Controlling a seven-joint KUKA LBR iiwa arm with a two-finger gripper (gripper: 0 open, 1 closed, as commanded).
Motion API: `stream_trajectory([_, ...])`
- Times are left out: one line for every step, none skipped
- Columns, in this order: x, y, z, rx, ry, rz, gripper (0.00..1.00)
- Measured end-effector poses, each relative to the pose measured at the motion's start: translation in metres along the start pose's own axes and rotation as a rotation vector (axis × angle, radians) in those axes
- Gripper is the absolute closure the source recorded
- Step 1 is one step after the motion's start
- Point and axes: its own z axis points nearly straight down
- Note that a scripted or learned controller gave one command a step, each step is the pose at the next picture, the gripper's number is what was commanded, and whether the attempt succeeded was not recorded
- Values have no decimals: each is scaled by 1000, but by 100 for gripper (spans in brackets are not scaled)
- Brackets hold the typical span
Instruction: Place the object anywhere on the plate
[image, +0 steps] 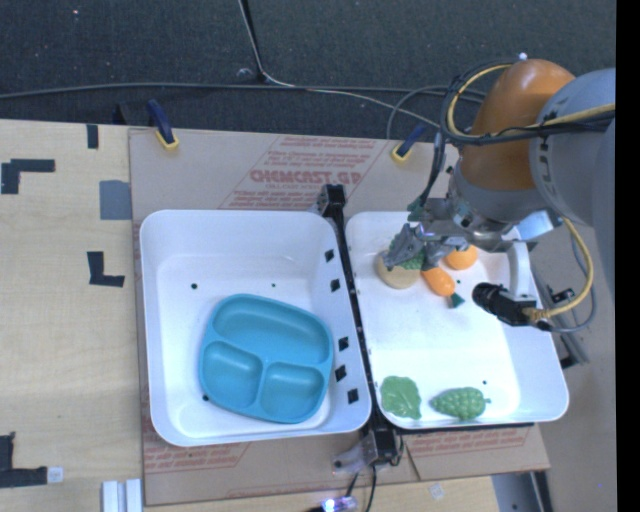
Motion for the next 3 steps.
stream_trajectory([54,4,-9,0,0,0,100])
stream_trajectory([107,11,6,2,-2,1,100])
stream_trajectory([156,16,-3,0,-1,1,100])
